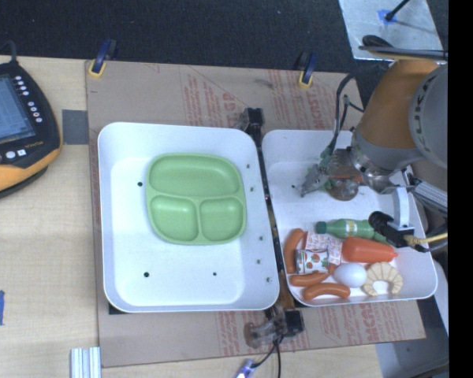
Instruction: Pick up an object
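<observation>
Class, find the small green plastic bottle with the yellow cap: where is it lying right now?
The small green plastic bottle lies on its side in the right-hand white bin, just above the orange carrot and the little red-and-white carton.

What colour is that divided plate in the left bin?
Pale green divided plate, clearest in the camera view from above.

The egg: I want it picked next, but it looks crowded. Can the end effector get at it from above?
Probably yes, but tightly. The egg shows its top uncovered, yet a croissant, carrot, carton and sausage press around it. The end effector is further back in the right bin.
</observation>
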{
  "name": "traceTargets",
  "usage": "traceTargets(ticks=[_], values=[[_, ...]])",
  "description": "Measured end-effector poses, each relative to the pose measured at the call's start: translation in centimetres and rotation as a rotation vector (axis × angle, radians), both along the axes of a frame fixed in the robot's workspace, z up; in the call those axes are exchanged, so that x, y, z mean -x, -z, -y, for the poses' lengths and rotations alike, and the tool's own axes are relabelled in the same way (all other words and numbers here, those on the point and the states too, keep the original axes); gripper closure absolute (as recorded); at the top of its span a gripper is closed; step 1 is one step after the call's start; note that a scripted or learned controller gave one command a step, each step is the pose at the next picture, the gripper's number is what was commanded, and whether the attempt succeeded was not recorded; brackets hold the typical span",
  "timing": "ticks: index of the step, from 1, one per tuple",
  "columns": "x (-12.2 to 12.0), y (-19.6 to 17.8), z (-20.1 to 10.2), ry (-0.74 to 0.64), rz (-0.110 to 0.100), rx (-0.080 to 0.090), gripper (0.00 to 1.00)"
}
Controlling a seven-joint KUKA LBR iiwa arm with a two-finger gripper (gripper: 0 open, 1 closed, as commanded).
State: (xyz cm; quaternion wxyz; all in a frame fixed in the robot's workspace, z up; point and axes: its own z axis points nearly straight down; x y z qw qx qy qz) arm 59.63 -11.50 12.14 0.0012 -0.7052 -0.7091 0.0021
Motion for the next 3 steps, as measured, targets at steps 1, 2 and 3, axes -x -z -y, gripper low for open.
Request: traceTargets(ticks=[1,2,3], values=[[-5.8,2.7,3.8,0.002,0.007,0.000,0.00],[-5.8,1.6,3.9,-0.001,0.006,0.001,1.00],[-1.2,-5.6,-1.8,0.000,0.002,-0.001,1.00]])
